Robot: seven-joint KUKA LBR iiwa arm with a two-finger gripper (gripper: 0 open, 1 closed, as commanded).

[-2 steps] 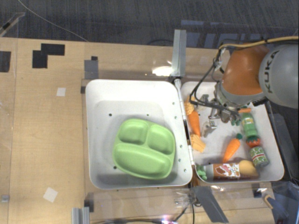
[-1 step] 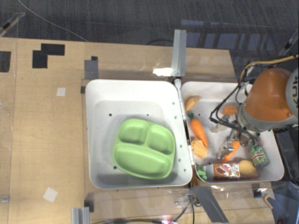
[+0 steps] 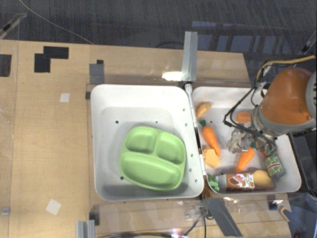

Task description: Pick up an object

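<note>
My gripper [image 3: 241, 143] hangs low over the middle of the right bin [image 3: 293, 182], below the arm's orange band [image 3: 287, 98]. Just under and in front of it lies a small orange carrot [image 3: 245, 159], pointing toward the bin's front. Whether the gripper touches it I cannot tell. A larger carrot [image 3: 211, 138] with a green top lies to the left. A brown-labelled bottle [image 3: 246, 180] lies along the front wall. A small red and green bottle [image 3: 273, 165] sits to the gripper's right.
The left bin [image 3: 106, 108] holds a green divided plate [image 3: 152, 157]. Also in the right bin are a yellow wedge [image 3: 212, 158], a tan bread piece [image 3: 203, 108] and an orange piece [image 3: 242, 117] behind the gripper. Black cables [image 3: 242, 105] loop off the wrist.
</note>
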